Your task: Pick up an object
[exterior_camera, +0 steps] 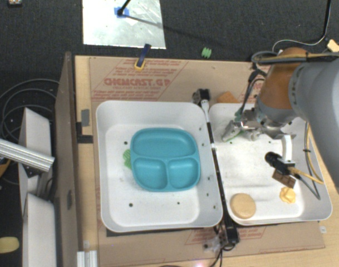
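Grey arm (319,88) hangs over a white bin (244,168) with its jaws, released or clenched I cannot tell, above bare floor, well apart from the tan round disc (242,206), so a descent risks gripping nothing

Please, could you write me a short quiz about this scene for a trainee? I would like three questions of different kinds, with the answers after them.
1. Multiple choice: where does the blue divided plate lie?
A. in the left bin of the view
B. in the right bin of the view
C. in neither bin
2. True or false: the tan round object lies on the plate.
3. Fill in: the gripper is above the ____ bin.

Key
1. A
2. False: it lies in the right bin, near its front edge.
3. right
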### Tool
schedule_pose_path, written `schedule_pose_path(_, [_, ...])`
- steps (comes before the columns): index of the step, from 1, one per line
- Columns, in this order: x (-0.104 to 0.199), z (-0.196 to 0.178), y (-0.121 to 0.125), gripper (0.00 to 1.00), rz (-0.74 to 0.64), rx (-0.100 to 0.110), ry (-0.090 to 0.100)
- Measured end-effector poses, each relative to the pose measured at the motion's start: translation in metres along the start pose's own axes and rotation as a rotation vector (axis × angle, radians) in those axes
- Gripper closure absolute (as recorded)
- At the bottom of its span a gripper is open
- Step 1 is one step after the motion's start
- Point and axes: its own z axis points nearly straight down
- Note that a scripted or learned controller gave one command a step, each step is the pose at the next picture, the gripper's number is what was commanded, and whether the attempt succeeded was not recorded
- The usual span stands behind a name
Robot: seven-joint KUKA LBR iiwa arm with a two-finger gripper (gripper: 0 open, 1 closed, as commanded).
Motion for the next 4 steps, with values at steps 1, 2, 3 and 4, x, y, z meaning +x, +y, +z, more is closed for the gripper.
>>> schedule_pose_path(1, [-0.009,0.000,0.032,0.00,0.000,0.001,0.001])
schedule_pose_path(2, [-0.010,-0.014,0.034,1.00,-0.001,-0.006,-0.001])
schedule_pose_path(3, [-0.010,-0.014,0.033,0.00,-0.003,-0.005,-0.001])
schedule_pose_path(4, [-0.010,-0.025,0.035,1.00,-0.005,-0.009,-0.002])
